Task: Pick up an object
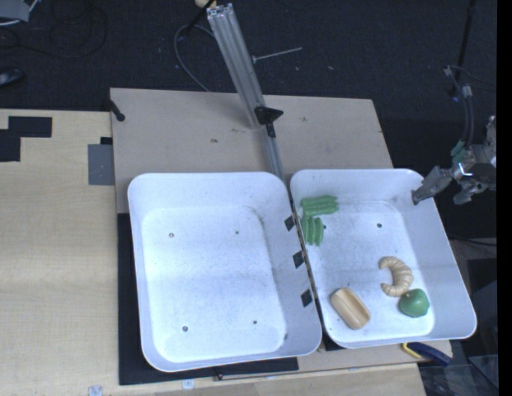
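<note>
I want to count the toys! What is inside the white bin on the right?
Inside the right white bin: a ridged green piece, a tan curved croissant, a tan bread-like block, a round green object. Nothing looks covered.

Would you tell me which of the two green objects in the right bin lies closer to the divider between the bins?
The long ridged green piece at the bin's upper left lies against the divider; the small round green one sits near the lower right corner.
</note>
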`<act>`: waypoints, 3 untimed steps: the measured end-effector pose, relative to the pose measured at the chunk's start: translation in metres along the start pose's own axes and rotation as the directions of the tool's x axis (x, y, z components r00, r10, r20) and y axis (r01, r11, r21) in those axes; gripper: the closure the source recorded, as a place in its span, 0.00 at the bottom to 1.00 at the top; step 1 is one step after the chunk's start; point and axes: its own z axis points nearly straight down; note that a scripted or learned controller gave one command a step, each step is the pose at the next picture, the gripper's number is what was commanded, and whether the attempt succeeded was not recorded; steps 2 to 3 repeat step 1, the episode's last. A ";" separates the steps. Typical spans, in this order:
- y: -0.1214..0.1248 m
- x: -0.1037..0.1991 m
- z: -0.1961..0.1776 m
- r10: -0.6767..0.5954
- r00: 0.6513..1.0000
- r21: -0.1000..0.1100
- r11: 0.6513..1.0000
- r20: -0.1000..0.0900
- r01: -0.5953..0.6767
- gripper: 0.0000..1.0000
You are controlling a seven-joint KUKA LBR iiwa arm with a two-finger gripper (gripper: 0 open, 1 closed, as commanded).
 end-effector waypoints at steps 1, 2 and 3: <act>0.000 0.000 -0.010 0.000 1.000 0.000 1.000 0.000 0.000 1.00; 0.000 0.000 -0.010 0.000 1.000 0.000 1.000 0.000 0.000 1.00; 0.000 0.000 -0.010 0.000 1.000 0.000 1.000 0.000 0.000 1.00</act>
